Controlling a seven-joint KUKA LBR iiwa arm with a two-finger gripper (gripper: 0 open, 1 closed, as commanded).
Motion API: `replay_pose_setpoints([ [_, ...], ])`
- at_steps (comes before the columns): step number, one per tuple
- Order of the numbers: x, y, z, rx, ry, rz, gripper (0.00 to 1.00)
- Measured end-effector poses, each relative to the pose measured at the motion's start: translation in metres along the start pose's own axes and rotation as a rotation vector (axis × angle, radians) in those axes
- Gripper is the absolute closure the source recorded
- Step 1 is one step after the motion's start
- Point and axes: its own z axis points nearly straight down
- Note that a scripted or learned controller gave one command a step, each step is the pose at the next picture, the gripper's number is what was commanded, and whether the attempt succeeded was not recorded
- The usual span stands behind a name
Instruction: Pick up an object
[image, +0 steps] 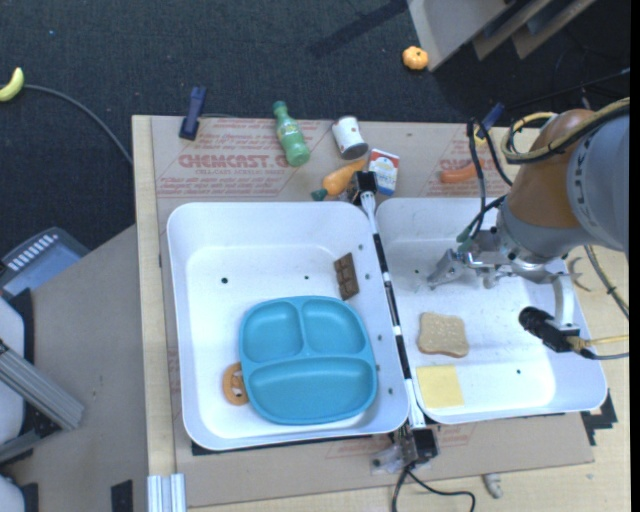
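I am in the approach step: my gripper (447, 268) hangs over the far part of the right bin (585, 392), pointing left toward the divider between the bins, and nothing sits between its tips. Whether it is released or clenched I cannot tell from this slant. The nearest candidates lie in the same bin, on the side nearer the camera: a slice of toast (443, 334) near my gripper and, just beyond it at the near-left corner, a flat yellow cheese slice (439, 385). The left bin (200, 330) holds a blue divided plate (306, 358), a brown chocolate piece (346, 276) by the divider and a pretzel (235, 384) touching the plate's left edge. My judgement: the toast is the sensible target, so next I must shift toward the near side, centre over it, descend and close across it.
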Motion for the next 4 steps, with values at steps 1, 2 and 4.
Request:
replay_pose_setpoints([
  [1,0.030,-0.046,0.021,0.004,0.002,0.000,0.00],
  [2,0.031,-0.071,0.021,0.004,0.002,0.001,0.00],
  [4,0.107,-0.054,-0.080,0.002,0.002,-0.001,1.00],
])
